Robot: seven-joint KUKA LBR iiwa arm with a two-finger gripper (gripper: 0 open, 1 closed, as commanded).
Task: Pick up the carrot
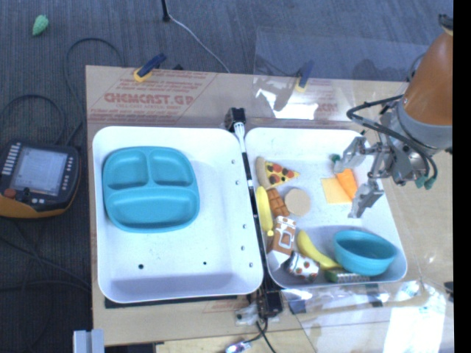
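The divided plate [150, 188] lies in the left bin [110, 271]; the bowl [364, 251] sits in the right bin's [309, 134] near corner.

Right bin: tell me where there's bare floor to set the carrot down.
In the right bin, bare floor runs along the far wall, between the pizza slice and the gripper. The left bin has open floor nearer than the blue divided plate. Crowded: the near left corner around the bananas and blue bowl.
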